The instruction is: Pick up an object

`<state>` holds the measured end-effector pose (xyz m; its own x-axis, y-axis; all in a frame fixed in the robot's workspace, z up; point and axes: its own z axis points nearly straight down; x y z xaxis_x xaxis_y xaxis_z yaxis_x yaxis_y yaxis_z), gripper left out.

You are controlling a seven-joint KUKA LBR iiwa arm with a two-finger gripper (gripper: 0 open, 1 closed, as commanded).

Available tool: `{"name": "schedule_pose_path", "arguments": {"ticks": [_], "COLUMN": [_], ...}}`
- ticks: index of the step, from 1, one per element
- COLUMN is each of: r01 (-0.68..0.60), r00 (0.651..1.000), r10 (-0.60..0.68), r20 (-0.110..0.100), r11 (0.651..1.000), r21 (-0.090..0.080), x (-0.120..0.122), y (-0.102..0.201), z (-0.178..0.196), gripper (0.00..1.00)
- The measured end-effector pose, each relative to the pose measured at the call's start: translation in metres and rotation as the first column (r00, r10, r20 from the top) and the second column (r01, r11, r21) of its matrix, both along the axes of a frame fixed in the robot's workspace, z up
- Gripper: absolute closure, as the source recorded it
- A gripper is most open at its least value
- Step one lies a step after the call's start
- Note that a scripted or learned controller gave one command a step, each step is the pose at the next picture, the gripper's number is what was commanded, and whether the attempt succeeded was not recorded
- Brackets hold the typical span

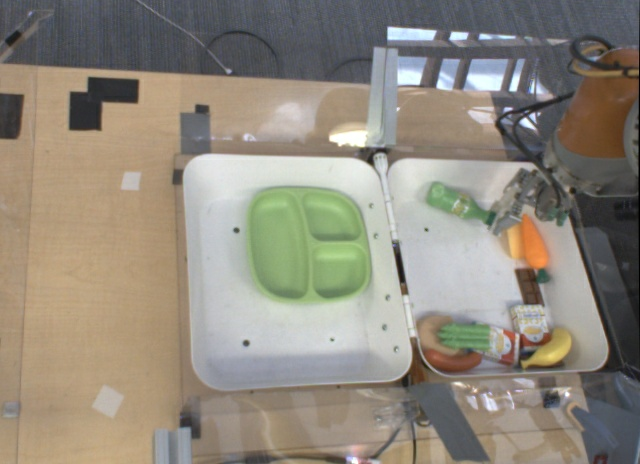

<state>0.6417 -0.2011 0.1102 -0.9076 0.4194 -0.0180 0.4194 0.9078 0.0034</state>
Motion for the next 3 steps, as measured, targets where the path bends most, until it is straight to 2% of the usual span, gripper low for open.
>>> {"name": "schedule_pose_path", "arguments": {"ticks": [1,2,3], "r01": [0.119,0.121,0.227], "r00": [0.993,0.993,0.974], "r10": [-0.119,-0.121,-0.227], "r20": [-0.001,-0.007,-0.002], "r11": [0.993,0.993,0.974], "r21": [0.004,0.004,0.004], "x": [0.011,0.010,-0.033], "y": [0.037,0.035,-0.002], "z": [0.094,0.090,-0.011], "gripper": [1.00,0.00,0.00]}}
